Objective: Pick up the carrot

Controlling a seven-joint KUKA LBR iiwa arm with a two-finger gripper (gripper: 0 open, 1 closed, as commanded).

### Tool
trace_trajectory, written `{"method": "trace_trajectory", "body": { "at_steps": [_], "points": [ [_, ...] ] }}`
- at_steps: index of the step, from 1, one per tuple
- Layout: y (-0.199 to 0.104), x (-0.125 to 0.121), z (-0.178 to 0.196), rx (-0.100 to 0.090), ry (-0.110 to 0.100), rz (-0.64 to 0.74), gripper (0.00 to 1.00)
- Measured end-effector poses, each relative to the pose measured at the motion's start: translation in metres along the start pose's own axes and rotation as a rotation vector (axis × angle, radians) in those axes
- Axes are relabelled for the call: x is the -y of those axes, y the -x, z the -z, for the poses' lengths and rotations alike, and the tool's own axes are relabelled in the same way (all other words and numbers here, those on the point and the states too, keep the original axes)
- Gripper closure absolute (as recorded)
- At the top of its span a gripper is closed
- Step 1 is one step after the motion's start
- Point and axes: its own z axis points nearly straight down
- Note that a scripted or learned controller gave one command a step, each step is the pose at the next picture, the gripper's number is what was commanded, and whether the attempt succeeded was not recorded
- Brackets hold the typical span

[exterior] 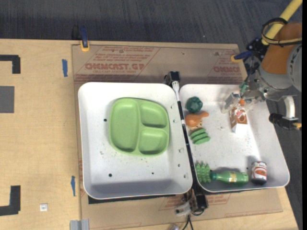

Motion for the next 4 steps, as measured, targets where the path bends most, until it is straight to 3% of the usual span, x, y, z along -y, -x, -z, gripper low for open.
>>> {"method": "trace_trajectory", "body": {
  "at_steps": [1,2,3,4],
  "points": [
    [-0.021,-0.002,0.109,0.03,0.029,-0.015,0.0],
    [0.002,-0.001,0.005,0.004,0.006,0.083,0.0],
    [-0.04,-0.003,-0.001,0.033,0.003,-0.126,0.0],
    [-0.105,0.014,-0.003,0.027,0.037,-0.167,0.0]
  ]
}}
